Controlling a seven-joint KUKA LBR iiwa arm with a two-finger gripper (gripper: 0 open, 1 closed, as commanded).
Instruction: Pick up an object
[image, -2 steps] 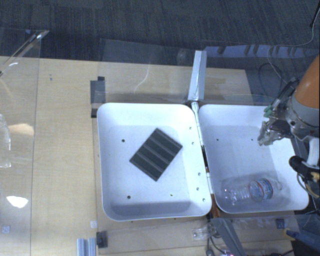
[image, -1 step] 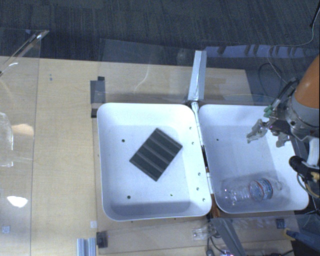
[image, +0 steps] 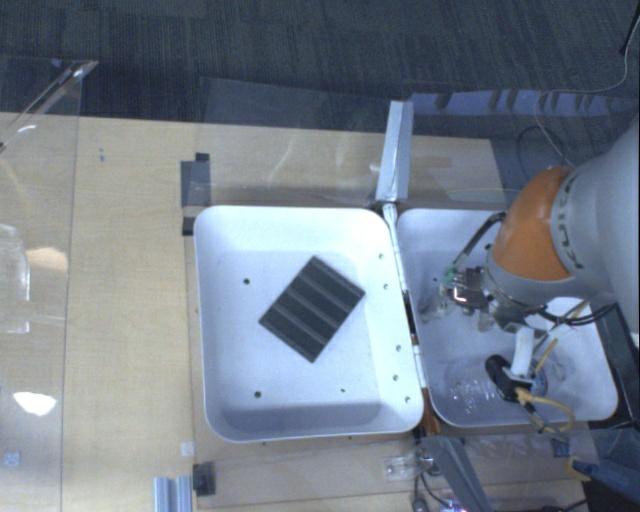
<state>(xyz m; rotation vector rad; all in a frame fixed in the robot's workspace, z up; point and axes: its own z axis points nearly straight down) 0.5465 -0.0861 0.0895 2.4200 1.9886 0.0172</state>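
Dark ribbed slab (image: 312, 308) lies skewed at the centre of the left bin (image: 230, 300), nothing touching it. Gripper (image: 458, 292) is over the right bin (image: 440, 240), near its left wall. Can't tell its grip state.

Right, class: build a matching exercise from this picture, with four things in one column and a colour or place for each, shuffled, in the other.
Things:
1. ribbed slab
2. orange band
3. right bin
4. bench

Colour or place:
A. pale wood
B. white, under the arm
C. dark grey, lying askew in the left bin
D. on the arm, over a bin

Pairs: 1-C, 2-D, 3-B, 4-A
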